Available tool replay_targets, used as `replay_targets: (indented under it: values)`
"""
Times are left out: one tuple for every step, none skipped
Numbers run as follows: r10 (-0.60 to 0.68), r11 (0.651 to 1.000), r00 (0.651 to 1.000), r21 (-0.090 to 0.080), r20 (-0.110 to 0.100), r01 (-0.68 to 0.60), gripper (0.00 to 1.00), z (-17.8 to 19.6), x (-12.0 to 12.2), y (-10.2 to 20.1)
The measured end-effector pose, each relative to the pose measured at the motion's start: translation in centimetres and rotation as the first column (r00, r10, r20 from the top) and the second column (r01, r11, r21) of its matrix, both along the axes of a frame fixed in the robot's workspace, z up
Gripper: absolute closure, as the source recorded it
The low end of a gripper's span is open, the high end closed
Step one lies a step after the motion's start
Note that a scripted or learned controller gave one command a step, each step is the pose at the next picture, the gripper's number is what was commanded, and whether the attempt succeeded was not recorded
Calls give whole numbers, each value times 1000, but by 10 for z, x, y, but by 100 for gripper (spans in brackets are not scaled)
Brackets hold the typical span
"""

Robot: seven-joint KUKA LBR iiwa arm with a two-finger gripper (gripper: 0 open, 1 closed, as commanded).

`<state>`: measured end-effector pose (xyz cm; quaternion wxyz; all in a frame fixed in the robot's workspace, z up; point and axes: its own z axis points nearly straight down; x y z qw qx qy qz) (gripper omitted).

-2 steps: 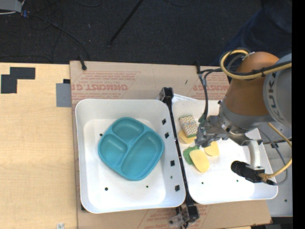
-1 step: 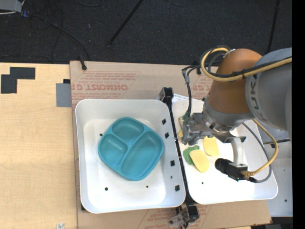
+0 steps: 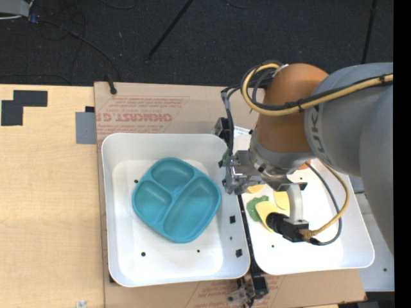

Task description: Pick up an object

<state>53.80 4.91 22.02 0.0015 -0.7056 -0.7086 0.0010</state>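
My arm point(image 3: 334, 117) comes in from the right, big grey link up high w/ the orange band point(image 3: 292, 108) bulging over the right bin's point(image 3: 347, 255) upper left corner. Wrist pitched steeply down; yellow & black cables loop round it and trail low over the right bin floor.

Gripper point(image 3: 247, 183) sits low at the left edge of the right bin, just beside the divider between the two bins. Can't tell how my jaws stand: wrist body and cable connector block the view from above. Nothing visibly between them.

Objs in right bin: small cluster right under my wrist. Green piece point(image 3: 258, 208) and yellow piece point(image 3: 280, 201), touching or nearly so, partly covered by the black connector point(image 3: 286, 228) and my own hardware. Shapes too hidden to name. Both lie just below/right of the gripper in view, near it, but contact can't be judged.

Left bin point(image 3: 122, 249): teal divided plate point(image 3: 176, 199), three compartments, lying flat near centre, turned at an angle to the bin walls. Well apart from gripper, across the divider.

Bins rest on a cardboard sheet point(image 3: 154, 111) w/ red print, on the pale wood bench point(image 3: 45, 204).
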Motion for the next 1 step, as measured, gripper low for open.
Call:
replay_targets:
  values:
    - [0,1000,1000,0,1,0,100,9,12,42]
